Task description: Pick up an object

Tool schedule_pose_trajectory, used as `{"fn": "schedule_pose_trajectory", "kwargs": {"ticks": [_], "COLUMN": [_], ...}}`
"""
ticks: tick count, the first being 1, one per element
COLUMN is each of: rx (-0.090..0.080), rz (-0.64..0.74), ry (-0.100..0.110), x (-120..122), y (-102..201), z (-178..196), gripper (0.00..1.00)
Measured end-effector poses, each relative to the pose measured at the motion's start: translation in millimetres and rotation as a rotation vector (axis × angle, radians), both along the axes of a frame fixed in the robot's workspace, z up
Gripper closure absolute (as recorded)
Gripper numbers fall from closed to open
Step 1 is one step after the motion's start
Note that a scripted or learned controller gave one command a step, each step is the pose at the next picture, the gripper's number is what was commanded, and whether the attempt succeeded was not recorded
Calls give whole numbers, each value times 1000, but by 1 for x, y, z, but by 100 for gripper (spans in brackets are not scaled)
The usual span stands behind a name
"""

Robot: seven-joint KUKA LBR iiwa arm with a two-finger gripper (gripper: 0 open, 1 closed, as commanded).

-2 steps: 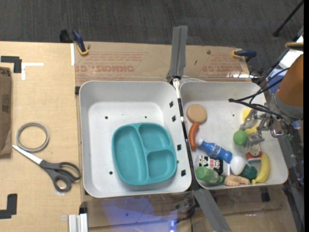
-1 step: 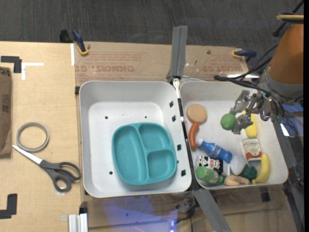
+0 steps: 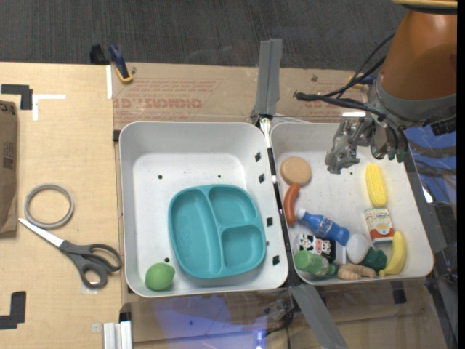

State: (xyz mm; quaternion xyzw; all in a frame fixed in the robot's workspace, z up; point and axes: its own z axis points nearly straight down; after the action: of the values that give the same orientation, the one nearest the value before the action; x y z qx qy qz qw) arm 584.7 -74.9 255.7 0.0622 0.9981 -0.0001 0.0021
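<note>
My gripper [image 3: 343, 160] hangs over the back of the right bin [image 3: 330, 187], under the orange band of the arm. Its fingers look open with nothing between them. Just left of it and nearer the front lies a tan bun [image 3: 296, 170], with a red sausage [image 3: 290, 203] beneath that. A yellow corn cob [image 3: 375, 184] lies to the gripper's right. Toward the front are a blue bottle [image 3: 325, 226], a small carton [image 3: 378, 222], a banana [image 3: 397, 254], a white egg [image 3: 357, 247] and several more toys.
The left bin [image 3: 145, 166] holds a teal divided plate [image 3: 218, 231] and a green ball [image 3: 160, 276] in its front left corner. Scissors [image 3: 76, 253] and a tape roll [image 3: 49, 204] lie on the bench at left.
</note>
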Motion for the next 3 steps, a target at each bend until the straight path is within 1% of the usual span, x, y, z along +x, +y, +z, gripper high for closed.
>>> {"fn": "schedule_pose_trajectory", "kwargs": {"ticks": [1, 2, 3], "rx": [-1, 1, 0], "rz": [-35, -162, -162], "ry": [-1, 2, 1], "x": [57, -33, -33], "y": [-71, -147, -147], "z": [15, -163, -163], "gripper": [100, 100, 0]}}
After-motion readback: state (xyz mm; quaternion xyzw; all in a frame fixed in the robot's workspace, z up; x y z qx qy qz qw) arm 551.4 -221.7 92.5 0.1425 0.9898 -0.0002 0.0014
